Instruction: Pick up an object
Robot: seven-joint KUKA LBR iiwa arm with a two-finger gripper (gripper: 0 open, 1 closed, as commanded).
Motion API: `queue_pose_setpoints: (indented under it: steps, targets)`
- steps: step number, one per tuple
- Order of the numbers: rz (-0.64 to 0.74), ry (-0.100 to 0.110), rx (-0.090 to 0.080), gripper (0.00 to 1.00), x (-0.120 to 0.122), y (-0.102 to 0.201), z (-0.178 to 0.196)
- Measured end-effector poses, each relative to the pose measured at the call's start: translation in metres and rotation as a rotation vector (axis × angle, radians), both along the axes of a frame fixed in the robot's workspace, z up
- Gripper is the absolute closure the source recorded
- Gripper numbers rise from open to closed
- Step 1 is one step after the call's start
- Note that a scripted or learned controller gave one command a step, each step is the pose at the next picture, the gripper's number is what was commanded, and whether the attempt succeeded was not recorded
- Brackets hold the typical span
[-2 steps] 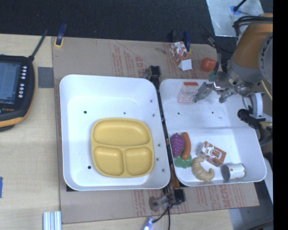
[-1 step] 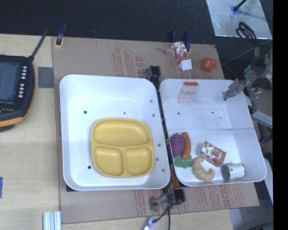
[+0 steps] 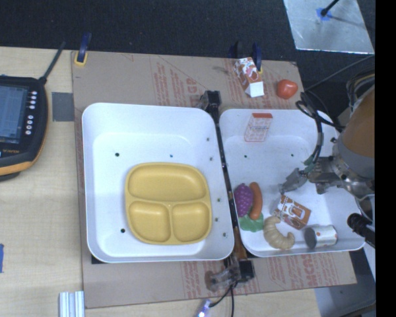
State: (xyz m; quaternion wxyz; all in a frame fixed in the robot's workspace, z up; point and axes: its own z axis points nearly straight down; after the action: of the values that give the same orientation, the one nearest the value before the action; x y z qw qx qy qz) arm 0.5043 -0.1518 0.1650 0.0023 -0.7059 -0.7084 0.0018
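Objects for picking lie in the right bin (image 3: 297, 129), gathered along its near edge: a bunch of purple grapes (image 3: 243, 197) touching an orange carrot (image 3: 255, 200) with a green leaf piece (image 3: 251, 224) below them, a croissant (image 3: 278, 234) just beside those, a small brown-and-white carton (image 3: 293, 212) above the croissant, and a grey can (image 3: 321, 236) lying on its side near the bin's right corner. A flat card with a red top (image 3: 258, 127) rests alone against the bin's far wall.

The arm (image 3: 358, 134) enters from the right, its wrist bent so the gripper (image 3: 297, 179) points left across the bin's right half, just above and beside the brown-and-white carton. The fingers are spread apart, with nothing between them. A dark cable (image 3: 315, 125) loops from the arm over the bin's far right corner.

The middle and far part of the right bin's floor is bare, giving room between the card and the cluster. The cluster itself is tight, pieces touching or nearly so, and hugs the near rim. The left bin (image 3: 105, 131) holds a yellow divided plate (image 3: 167, 202) set toward its near side. Beyond the bins, on the cardboard mat (image 3: 152, 78), stand a small milk carton (image 3: 249, 75) and a tomato (image 3: 286, 88). A tablet (image 3: 13, 123) sits well apart at the left.
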Motion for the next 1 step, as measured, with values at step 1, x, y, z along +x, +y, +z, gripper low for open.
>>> queue_pose_setpoints:
  steps: [1]
  targets:
    - [0.004,-0.002,-0.002,0.00,0.0843,0.0459,-0.0313]
